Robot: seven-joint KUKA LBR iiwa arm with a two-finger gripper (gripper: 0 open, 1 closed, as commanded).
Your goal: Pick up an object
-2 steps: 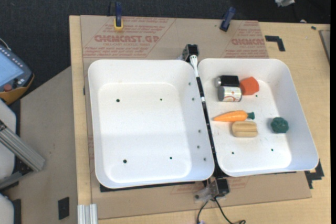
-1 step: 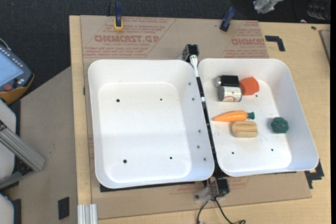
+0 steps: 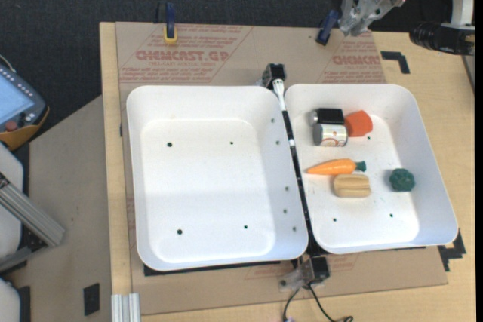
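Nothing is picked up yet: my gripper hangs bare above the bench behind the right bin, where the carrot lies among other untouched things.

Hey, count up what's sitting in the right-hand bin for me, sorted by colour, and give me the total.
Orange: 2, the carrot and the orange block
Green: 1, the green lump
Tan: 1, the tan block
Black and silver: 1, the can-like item
Total: 5, all in the right bin
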